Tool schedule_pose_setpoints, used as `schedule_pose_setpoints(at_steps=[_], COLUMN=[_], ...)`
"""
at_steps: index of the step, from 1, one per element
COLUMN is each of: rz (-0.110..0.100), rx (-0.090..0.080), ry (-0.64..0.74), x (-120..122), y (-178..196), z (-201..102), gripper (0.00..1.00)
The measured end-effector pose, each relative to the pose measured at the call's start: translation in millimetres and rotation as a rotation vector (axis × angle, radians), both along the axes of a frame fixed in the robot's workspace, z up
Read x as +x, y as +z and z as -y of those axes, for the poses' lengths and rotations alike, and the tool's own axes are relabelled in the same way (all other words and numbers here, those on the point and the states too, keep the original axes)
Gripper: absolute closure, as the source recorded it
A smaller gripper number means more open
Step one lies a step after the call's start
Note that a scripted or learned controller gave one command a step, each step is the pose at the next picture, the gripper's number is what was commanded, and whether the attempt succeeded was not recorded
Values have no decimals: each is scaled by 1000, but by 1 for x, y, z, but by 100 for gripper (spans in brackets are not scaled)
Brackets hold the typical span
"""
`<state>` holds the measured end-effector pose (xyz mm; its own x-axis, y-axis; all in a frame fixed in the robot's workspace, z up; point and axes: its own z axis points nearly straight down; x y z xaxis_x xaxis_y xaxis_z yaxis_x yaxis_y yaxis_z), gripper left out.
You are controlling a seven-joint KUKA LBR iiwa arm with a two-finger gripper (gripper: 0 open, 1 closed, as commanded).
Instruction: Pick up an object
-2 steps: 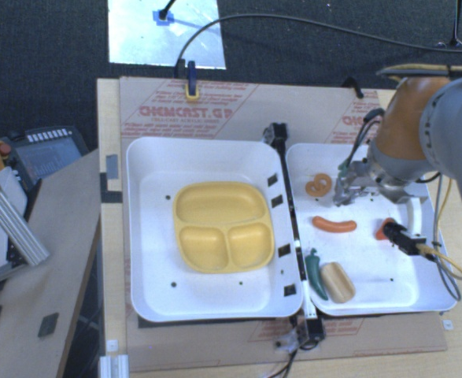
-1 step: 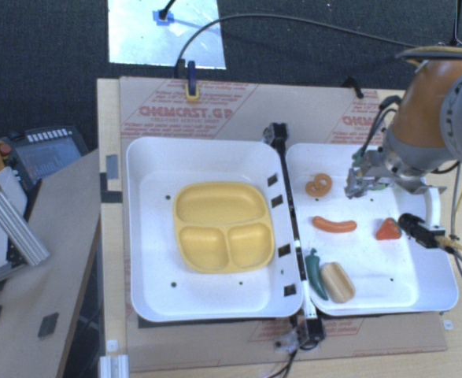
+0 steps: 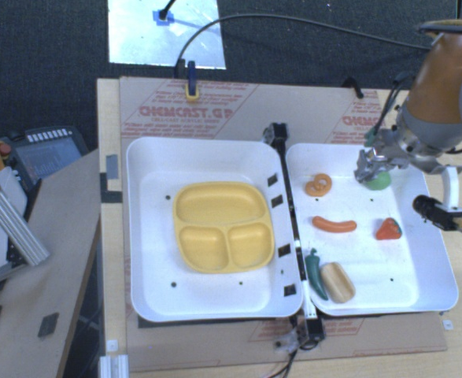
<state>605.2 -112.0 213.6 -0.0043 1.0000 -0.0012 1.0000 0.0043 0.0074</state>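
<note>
Green object (image 3: pixel 381 182) (shape unclear) lies mostly hidden under the gripper (image 3: pixel 370 169).

Lighting is bright and even across the bench, apparently from overhead. The two white bins (image 3: pixel 215 152) read clean, close to overexposed on their floors, with only faint soft shadows along their raised rims. The shiny metal sheet (image 3: pixel 166 22) at the top shows mottled glare. The dark carpet (image 3: pixel 42 46) around it is grainy and holds little detail. Small items in the right bin cast short, weak shadows. The arm (image 3: pixel 451 77) at the right is slightly soft, its orange band catching a warm highlight. Overall sharpness is moderate and fine print on the cardboard (image 3: pixel 187 110) is legible but coarse. No marked edge distortion is seen.
</note>
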Motion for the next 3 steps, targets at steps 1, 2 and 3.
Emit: schedule_pose_setpoints(at_steps=[1,2,3], rz=[0,-5,-6], rx=[0,2,3], ry=[0,5,5], x=[-3,0,-15], y=[46,42,42], z=[4,-51,-100], gripper=[100,100,100])
